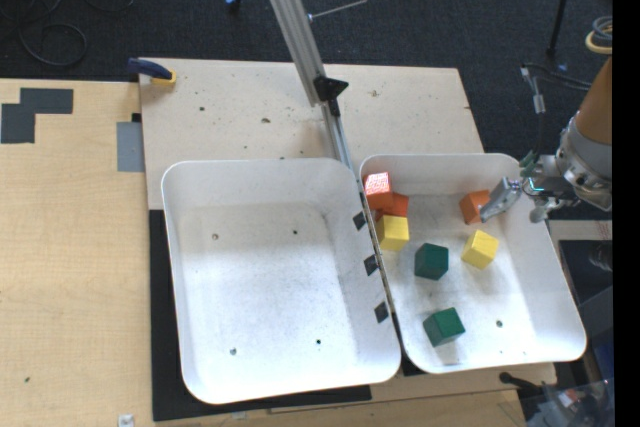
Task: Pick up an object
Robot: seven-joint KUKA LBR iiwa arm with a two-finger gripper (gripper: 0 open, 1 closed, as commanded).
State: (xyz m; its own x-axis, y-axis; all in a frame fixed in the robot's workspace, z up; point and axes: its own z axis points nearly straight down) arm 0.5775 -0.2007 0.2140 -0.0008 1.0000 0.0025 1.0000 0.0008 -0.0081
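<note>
Six small blocks sit in the right bin [560,315]: an orange block [473,206] near the far right wall, a yellow cube [481,248] just beside it, two green cubes [432,261] [443,325], plus another orange [390,205] and yellow [394,231] against the divider; the left bin [200,205] is smooth white plastic, speckled. The gripper [515,194] hangs over the right rim with fingers spread, grasping nothing, one fingertip at the orange block; best to drop straight, straddle its flat matte faces squarely and stay off the wall.
</note>
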